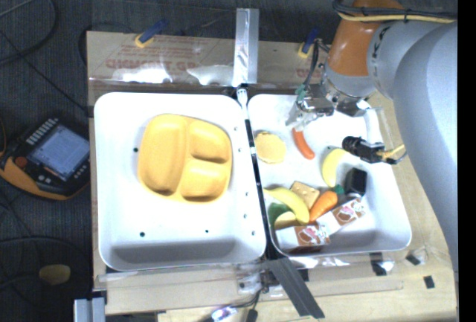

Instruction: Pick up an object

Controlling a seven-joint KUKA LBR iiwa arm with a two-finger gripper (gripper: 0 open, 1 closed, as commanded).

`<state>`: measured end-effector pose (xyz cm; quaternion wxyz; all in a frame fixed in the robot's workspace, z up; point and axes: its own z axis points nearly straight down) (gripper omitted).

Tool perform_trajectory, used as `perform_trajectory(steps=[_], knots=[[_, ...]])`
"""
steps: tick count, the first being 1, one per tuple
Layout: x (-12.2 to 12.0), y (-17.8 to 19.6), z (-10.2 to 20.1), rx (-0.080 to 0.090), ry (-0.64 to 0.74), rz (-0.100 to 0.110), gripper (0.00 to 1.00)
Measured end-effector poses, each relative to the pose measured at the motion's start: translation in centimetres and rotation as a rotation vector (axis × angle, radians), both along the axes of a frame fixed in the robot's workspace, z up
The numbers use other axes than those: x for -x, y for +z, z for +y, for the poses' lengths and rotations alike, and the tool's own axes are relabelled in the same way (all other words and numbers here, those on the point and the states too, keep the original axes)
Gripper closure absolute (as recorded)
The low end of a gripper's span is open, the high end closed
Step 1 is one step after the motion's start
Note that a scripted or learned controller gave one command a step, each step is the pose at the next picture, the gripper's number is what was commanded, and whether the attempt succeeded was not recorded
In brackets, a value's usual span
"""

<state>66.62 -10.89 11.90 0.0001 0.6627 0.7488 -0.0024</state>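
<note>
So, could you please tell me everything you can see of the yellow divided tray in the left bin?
The yellow divided tray looks like glossy moulded plastic, with rounded corners and three compartments: one long one on its left side and two smaller ones on its right. It appears to lie upside down, its compartments bulging upward, turned slightly askew. It rests roughly in the middle of the left white bin, on the bin's floor, apart from the walls, with nothing else touching it.

The arm (416,53) is cut off by the right edge. The tool (306,111) is too small to read its fingers. A pile of toy food (316,213) overlaps, hiding lower pieces.
</note>
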Motion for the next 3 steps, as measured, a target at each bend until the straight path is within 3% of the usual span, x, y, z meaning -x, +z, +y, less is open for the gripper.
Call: perform_trajectory(steps=[1, 2, 3], knots=[[-0.2, 6.2, 6.7, -0.003, -0.004, 0.0, 1.0], [3.4, 8.5, 3.9, -0.001, 0.053, 0.0, 1.0], [3.3, 9.2, 3.9, -0.002, 0.053, 0.004, 1.0]])
